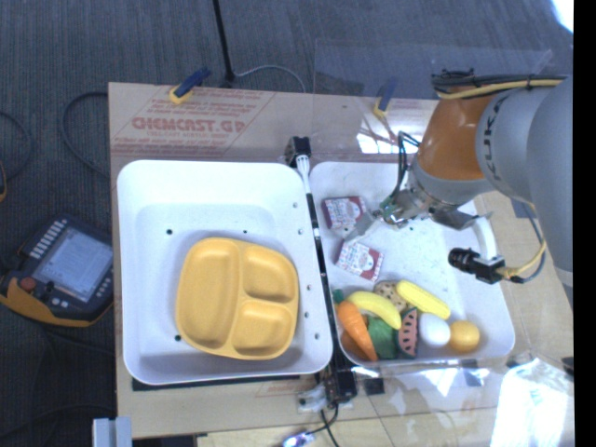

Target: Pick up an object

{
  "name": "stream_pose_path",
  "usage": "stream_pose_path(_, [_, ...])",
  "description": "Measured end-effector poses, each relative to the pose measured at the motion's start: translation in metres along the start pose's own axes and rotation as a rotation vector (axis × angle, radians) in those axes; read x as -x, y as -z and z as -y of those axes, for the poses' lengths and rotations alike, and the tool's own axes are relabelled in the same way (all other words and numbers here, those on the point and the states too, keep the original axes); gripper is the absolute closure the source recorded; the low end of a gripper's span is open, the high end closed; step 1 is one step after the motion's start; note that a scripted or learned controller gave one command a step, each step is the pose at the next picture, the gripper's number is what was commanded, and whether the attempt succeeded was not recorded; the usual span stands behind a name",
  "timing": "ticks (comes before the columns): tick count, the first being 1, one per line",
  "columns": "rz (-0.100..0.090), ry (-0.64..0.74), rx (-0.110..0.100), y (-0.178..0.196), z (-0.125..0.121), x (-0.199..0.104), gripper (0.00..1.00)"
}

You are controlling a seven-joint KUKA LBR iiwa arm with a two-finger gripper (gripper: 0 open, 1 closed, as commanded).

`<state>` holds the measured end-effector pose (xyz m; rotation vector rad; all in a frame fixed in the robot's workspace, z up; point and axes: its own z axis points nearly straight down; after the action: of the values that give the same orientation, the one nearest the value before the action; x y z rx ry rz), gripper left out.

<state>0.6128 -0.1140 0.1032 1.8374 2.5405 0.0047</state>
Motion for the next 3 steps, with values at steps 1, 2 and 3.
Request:
stream_pose_path(1, [-0.003,-0.039,-0.003,-0.012,-0.059,0.009,0.0])
stream_pose_path(2, [-0.004,-0.037,0.003,0.0,-0.062,0.008,1.0])
stream_pose_path(3, [-0.003,-0.294,-0.011,0.079,-0.016,-0.058,1.0])
